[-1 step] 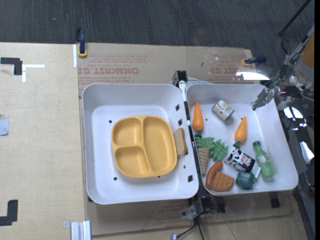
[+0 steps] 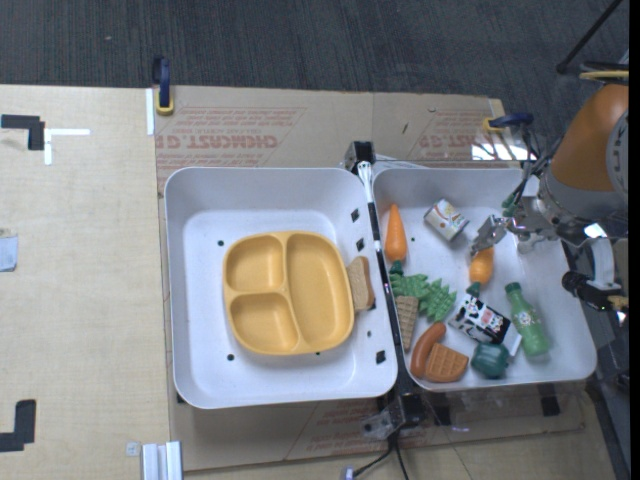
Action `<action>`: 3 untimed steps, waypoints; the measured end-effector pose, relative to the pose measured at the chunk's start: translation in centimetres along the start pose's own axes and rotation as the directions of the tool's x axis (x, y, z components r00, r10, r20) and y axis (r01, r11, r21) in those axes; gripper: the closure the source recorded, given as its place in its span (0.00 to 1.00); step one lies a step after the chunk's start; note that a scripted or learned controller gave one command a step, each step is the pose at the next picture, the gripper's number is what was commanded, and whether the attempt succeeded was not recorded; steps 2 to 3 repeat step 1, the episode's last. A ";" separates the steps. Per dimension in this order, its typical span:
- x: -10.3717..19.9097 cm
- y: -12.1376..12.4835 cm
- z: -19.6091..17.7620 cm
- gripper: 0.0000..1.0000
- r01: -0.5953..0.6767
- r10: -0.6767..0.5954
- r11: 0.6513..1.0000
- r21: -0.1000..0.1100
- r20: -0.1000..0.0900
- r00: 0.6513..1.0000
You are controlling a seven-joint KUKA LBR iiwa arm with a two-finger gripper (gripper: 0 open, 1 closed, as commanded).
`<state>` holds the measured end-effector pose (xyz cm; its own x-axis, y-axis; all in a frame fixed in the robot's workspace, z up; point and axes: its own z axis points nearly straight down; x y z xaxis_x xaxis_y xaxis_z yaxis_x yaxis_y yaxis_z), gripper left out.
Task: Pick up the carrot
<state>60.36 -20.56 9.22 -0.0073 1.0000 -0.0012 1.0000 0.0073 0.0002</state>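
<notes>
The left bin (image 2: 190,298) holds a yellow divided plate (image 2: 288,293). The right bin (image 2: 570,363) holds the carrot (image 2: 395,233) by its left wall, a green bottle (image 2: 527,319) and a milk carton (image 2: 481,319). The gripper (image 2: 492,236) hovers nearby; its opening cannot be told.

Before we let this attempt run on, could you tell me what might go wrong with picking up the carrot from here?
The gripper hangs just above a small orange piece, while the carrot lies further left against the bin wall. It may well grab the wrong orange thing. The carrot's place tight against that wall leaves little room on one side, so a grasp could slip. The green leafy piece crowds its lower end and might get dragged along.
</notes>
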 end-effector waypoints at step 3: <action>0.0 0.0 -0.9 1.00 0.001 -0.001 1.000 0.000 0.001 1.000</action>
